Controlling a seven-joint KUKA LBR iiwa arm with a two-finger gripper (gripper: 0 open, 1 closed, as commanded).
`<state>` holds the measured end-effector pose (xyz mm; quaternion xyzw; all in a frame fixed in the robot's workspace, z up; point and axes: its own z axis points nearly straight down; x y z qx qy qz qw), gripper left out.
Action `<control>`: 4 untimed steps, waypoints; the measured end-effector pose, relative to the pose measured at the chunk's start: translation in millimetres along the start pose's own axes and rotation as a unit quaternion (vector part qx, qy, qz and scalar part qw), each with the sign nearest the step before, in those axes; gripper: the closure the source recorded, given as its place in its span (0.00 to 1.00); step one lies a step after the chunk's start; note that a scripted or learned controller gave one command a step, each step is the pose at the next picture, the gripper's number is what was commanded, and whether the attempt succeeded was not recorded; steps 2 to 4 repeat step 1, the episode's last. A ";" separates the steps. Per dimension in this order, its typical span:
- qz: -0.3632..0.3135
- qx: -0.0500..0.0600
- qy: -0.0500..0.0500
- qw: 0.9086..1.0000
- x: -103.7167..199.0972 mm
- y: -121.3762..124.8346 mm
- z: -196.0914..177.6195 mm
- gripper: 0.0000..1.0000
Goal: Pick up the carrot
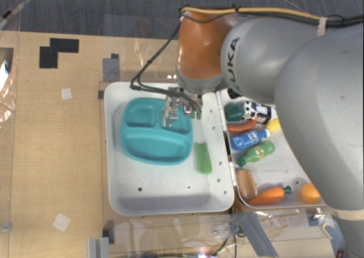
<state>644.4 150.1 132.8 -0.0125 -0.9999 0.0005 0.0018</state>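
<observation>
carrot [267,195] in right bin | fingers [170,116] slightly apart, holding nothing, over teal tray [149,142]

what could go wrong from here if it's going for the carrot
The pincer hangs over the teal tray in the left bin, while the carrot lies in the right bin, so a descent here would likely miss it. The carrot also sits close to a brown item and an orange, which could be nudged or grabbed instead.
</observation>
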 end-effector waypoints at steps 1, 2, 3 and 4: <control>-0.001 -0.002 -0.006 1.000 -3.0 1.7 -6.6 0.00; -0.001 -0.002 -0.006 1.000 -3.0 1.7 -6.6 0.00; -0.001 -0.002 -0.006 1.000 -3.0 1.7 -6.6 0.00; -0.001 -0.002 -0.006 1.000 -3.0 1.7 -6.6 0.00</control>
